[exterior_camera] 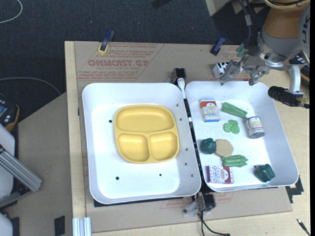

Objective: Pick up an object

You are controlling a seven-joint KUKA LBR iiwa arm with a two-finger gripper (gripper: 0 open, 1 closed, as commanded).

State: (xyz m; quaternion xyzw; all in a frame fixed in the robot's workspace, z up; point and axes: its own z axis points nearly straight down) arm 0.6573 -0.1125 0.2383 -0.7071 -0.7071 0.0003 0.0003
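Camera view, read from the left: the left bin (93,132) carries a yellow divided tray (146,132) near its middle, with bare white floor all round it — widest along the left wall and the near edge. The tray has one long compartment at the back and two smaller ones in front, and nothing lies in them.

Across the black hinge strip (188,117) between the bins, the right bin (283,146) is the crowded one. A small red and white carton (210,110) lies toward the back, close to the left wall. Beside it to the right is a long green piece (234,109), tilted, and just in front of that a small light-green piece (231,127). A small tin can (255,127) lies on its side to the right, apart from the right wall. Nearer the front, a dark green lump (208,145) touches a tan round disc (225,147); a green vegetable-shaped piece (235,160) lies just in front of the disc. A red and white packet (219,174) lies against the near edge, and a dark green block (265,172) sits in the near right corner.

The gripper (241,75) hangs over the back rim of the right bin, above bare floor, fingers spread apart and holding nothing — well clear of every object.
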